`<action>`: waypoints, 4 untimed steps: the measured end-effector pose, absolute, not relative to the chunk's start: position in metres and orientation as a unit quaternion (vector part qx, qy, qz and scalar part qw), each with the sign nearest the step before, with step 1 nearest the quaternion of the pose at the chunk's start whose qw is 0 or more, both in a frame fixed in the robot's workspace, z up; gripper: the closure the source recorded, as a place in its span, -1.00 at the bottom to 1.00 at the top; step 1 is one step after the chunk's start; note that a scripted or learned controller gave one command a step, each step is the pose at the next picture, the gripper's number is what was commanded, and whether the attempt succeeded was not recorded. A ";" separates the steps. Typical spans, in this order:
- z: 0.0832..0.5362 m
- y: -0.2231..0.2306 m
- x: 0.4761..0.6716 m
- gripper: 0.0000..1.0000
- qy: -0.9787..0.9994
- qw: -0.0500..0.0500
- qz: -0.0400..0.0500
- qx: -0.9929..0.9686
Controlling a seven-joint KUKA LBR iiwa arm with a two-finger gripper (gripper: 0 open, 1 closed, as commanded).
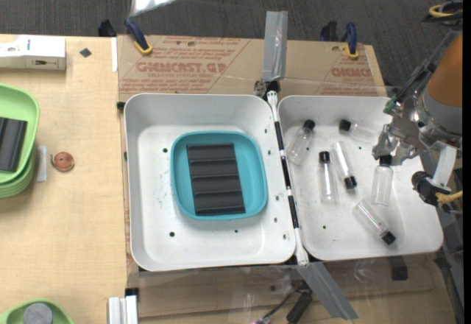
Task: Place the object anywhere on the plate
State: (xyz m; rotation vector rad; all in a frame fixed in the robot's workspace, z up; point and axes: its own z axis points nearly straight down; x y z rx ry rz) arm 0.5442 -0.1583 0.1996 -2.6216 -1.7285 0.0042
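Observation:
A teal plate [218,174] with a black ribbed insert lies in the left bin [147,190]. Several clear vials with black caps lie scattered in the right bin [412,241], among them one [326,177] near the middle and one [374,219] at the front right. My gripper [385,155] hangs low over the right bin's right side. A clear vial [381,184] stands just below its tip. Whether that vial is gripped is not visible.
A green tray [18,168] sits at the bench's left edge, with a small round orange piece [63,161] beside it. Cardboard [191,61] held by clamps lies behind the bins. A white box [31,52] rests at the back left.

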 end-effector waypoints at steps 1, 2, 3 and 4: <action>0.223 -0.100 0.540 1.00 -0.667 0.001 0.001 -0.745; 0.200 -0.044 0.557 1.00 -0.718 0.002 0.002 -0.696; 0.190 0.055 0.526 1.00 -0.741 0.001 0.002 -0.672; 0.190 0.054 0.526 -1.00 -0.740 0.001 0.002 -0.672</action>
